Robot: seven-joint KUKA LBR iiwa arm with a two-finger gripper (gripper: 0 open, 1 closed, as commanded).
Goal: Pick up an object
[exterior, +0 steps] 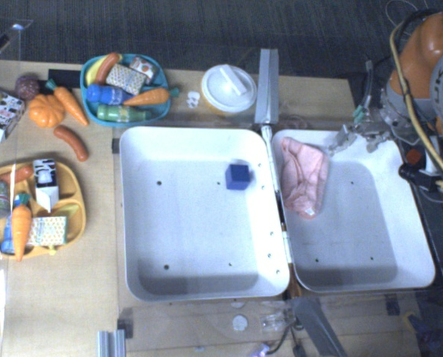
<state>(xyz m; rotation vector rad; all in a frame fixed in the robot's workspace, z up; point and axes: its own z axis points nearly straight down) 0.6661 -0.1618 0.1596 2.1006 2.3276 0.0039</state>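
On the light wooden bench (94, 274), the far-left items lie well apart from the jaws: a yellow oval plate (71, 229) carrying toy food, including an orange plastic carrot (20, 229) and small printed cartons, and above it a loose orange toy pumpkin (45, 110) and a red toy sausage (72, 143). A blue round bowl (161, 110) of mixed toy food stands at the bench's far edge, also well left of the jaws. The left shallow white bin (199, 274) contains one small dark-blue cube (238, 176), resting flat on the bin floor in its upper right part, left of and slightly below the jaws. A white round lidded container (229, 88) sits beyond that bin, next to a grey upright post (265, 88). The right shallow white bin (370, 274) holds a crumpled pink cloth (304, 177) against its left wall, just left of and below the jaws. The two-finger gripper (359, 134) hangs over the upper edge of the right bin, near the cloth's top corner but apart from it. The state of the jaws cannot be determined; nothing is seen between them. The grey arm with orange band (429, 43) enters from the right.
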